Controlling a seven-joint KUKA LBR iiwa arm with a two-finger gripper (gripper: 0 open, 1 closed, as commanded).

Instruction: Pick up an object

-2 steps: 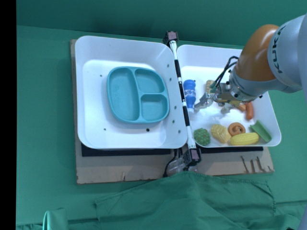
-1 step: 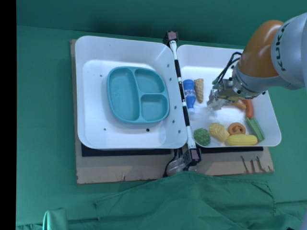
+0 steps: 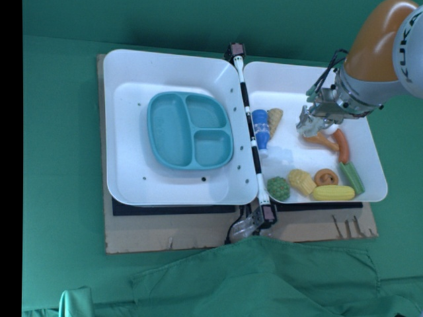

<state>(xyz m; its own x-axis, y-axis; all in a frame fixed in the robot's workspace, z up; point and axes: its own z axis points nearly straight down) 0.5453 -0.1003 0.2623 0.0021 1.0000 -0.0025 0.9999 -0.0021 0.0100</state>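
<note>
Two white bins sit side by side on the bench; the left bin (image 3: 132,177) holds a teal plate (image 3: 190,129) with three compartments, lying flat near its middle; the right bin (image 3: 373,177) holds the toy food. The arm (image 3: 377,51) reaches in from the right, and its gripper (image 3: 309,125) hangs low over the far middle of the right bin; whether it is open or closed cannot be told. Just right of the gripper lie a carrot (image 3: 322,140) and a sausage (image 3: 342,145), close together. By the bin's left wall lie a blue bottle (image 3: 262,128) and a cone (image 3: 274,119), side by side. Along the near edge sit broccoli (image 3: 278,188), a yellow piece (image 3: 302,181), a donut (image 3: 326,177), corn (image 3: 333,193) and a green stick (image 3: 351,177).
</note>
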